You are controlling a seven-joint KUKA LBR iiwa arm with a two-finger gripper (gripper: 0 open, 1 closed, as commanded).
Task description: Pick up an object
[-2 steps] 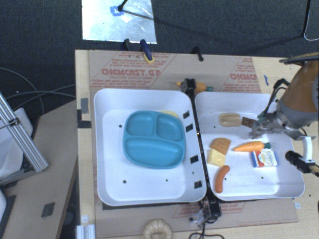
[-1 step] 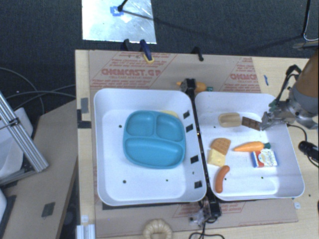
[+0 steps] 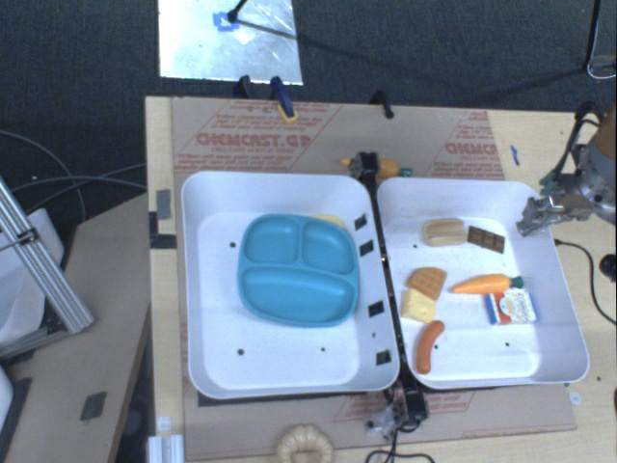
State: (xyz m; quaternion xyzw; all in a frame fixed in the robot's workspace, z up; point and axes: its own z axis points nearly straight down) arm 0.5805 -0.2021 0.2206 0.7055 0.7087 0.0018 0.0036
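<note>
Two white bins sit side by side on the bench (image 3: 453, 133). Left bin (image 3: 207, 355) carries a blue divided plate (image 3: 297, 268), with a pale yellow bit peeking out behind its far rim. It takes up the middle of that bin, so it is awkward to pinch from above; I judge it a poor target.

Right bin (image 3: 564, 355) has the pickable stuff, spread loosely with gaps between most pieces, which helps a top-down grasp. Tan bread roll (image 3: 444, 231) is at the far side, with a brown chocolate bar (image 3: 487, 240) just beside it. Mid-bin: a toast-coloured wedge (image 3: 427, 282) touching a pale cheese block (image 3: 418, 306). Carrot (image 3: 485, 284) lies on its side to the right of them, a small red-and-white packet (image 3: 511, 308) just below it. Sausage (image 3: 429, 345) lies tilted near the front wall, apart from the rest; probably the easiest pick, that or the carrot.

My gripper (image 3: 536, 218) sits at the right bin's far right rim, coming in from the right, wrist just outside the bin wall. It is off to the side of every object, nearest the chocolate bar and carrot but not touching either. Nothing is between my fingers. How far open they are: cannot tell, too small and blurred. Pick not yet started, I reckon.
</note>
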